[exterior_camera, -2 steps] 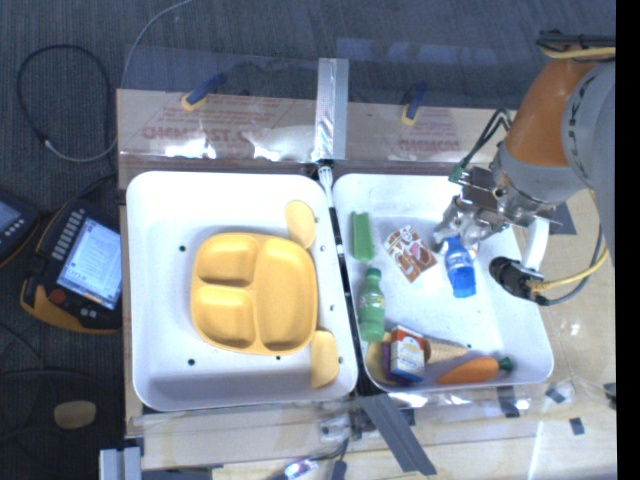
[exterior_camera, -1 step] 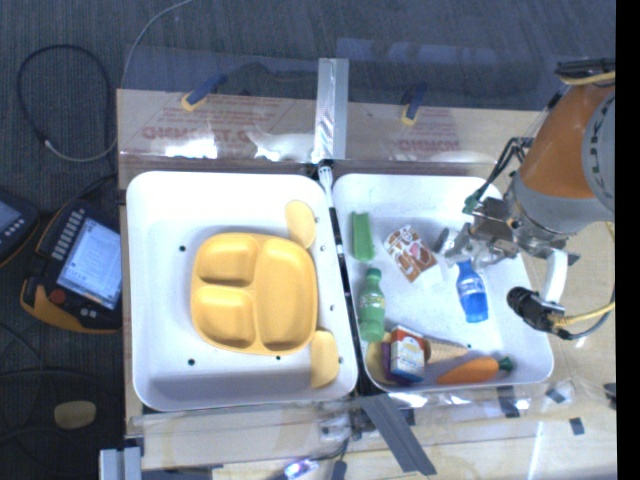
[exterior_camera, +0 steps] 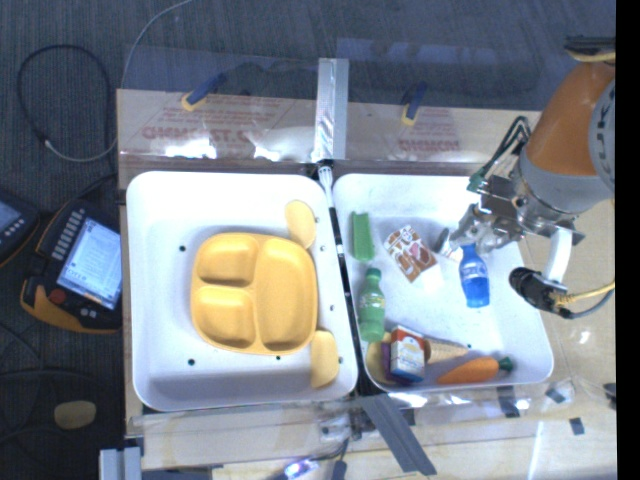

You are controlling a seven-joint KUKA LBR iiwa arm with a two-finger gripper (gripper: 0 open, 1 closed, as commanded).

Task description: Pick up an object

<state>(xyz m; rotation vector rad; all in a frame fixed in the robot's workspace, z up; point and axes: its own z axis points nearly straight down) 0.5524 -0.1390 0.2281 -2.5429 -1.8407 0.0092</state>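
Orange plastic carrot [exterior_camera: 468,371] well below jaws | small blue plastic bottle [exterior_camera: 474,277] just beneath, likely target | jaws' opening: cannot tell.

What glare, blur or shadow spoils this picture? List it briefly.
Camera view: glare on the clear plastic sheet behind the bins; soft blur on the claw and blue bottle; faint shadow beneath the yellow tray; the right bin is brightly lit.

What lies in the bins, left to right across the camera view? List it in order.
Yellow divided tray → green bottle → red-and-white packet → blue bottle, under the end effector. The items piled at the right bin's near edge overlap, so I leave them out.
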